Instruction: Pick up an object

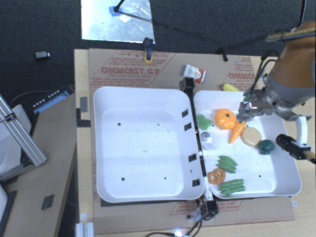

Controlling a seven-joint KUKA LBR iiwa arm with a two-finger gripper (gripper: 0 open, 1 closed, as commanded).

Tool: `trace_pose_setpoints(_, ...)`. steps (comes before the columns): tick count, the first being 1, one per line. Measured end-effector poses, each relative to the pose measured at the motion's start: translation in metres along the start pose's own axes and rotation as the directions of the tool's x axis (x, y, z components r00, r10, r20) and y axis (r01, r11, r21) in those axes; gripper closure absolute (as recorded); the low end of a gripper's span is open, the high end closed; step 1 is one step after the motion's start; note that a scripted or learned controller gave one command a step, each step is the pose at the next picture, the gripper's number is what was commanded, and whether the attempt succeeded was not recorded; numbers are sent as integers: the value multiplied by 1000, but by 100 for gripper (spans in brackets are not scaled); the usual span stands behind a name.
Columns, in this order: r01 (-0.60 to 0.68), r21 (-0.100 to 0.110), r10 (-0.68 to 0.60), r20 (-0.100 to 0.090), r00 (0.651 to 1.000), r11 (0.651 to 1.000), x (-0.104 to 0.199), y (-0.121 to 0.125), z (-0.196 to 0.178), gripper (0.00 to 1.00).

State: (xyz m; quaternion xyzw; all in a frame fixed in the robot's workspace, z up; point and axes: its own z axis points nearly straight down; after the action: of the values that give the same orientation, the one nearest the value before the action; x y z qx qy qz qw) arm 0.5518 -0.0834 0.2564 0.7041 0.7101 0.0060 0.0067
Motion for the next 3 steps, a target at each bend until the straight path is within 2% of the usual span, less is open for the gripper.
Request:
trace_pose_setpoints(1, -5, 25, 5, -4, 1000, 1000, 46, -69, 74, 100)
trace_pose_setpoints(2, 0, 13, 0, -2, 1000, 1000, 95, -13, 71, 100)
trace_pose_setpoints(3, -3, 16, 3, -2, 1000, 1000, 124, 7, 72, 100)
